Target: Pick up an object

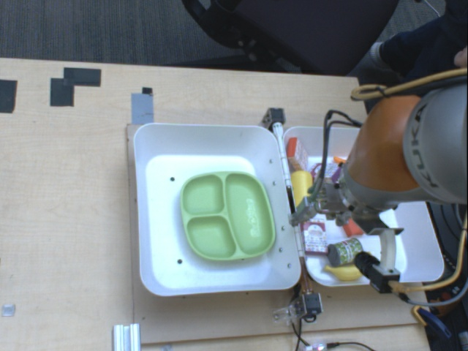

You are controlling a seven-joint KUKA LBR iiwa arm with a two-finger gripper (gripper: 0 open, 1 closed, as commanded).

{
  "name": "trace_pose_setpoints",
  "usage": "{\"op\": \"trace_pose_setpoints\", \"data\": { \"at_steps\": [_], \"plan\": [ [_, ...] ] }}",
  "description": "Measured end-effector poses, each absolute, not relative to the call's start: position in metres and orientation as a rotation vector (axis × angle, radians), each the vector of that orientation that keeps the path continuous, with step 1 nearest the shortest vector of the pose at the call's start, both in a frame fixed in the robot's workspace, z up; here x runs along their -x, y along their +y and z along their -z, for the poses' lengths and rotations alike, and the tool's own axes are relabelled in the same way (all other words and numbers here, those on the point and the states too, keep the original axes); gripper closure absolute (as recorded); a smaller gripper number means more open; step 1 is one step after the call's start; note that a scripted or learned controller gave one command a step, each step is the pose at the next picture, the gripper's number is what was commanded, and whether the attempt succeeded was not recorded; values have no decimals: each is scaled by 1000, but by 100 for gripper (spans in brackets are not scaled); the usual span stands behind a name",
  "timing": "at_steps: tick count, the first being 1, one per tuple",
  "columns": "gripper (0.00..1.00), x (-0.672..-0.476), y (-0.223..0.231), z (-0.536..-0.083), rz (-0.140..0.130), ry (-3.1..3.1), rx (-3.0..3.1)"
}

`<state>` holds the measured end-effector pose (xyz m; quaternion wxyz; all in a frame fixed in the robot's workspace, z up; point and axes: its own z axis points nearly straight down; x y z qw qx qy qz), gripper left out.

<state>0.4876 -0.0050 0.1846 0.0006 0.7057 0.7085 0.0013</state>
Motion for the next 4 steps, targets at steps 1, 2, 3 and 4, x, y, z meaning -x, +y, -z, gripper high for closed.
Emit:
{"op": "trace_pose_setpoints", "data": {
  "at_steps": [1, 2, 3, 4],
  "plan": [
    [0, -488, -5, -185, -4, 2225, -2216],
    [0, -488, -5, -185, -4, 2225, -2216],
    [100, -489, -4, -195, -9, 2229, -2210],
    [0, -489, -4, -195, -9, 2228, -2210]
  ]
}}
